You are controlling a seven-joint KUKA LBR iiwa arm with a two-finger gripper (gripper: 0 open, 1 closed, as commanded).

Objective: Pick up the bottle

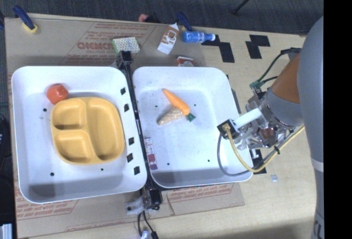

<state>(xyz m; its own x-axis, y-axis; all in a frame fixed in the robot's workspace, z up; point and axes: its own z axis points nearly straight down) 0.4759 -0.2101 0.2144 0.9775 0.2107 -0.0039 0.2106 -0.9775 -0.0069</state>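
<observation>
A small blue bottle [193, 37] with a white cap lies on its side on the cardboard behind the right bin [181, 169], outside both bins. My gripper [263, 136] hangs over the right bin's right rim, far from the bottle and toward the front. Nothing shows in its grasp. The grey arm with its orange band comes in from the right edge.
An orange carrot [176, 101] and a beige cone-shaped piece [169, 117] lie in the right bin. The left bin [27, 172] holds a yellow divided plate [88, 129] and a red tomato [57, 93]. A small carton [168, 39] and a green sponge [126, 44] lie near the bottle.
</observation>
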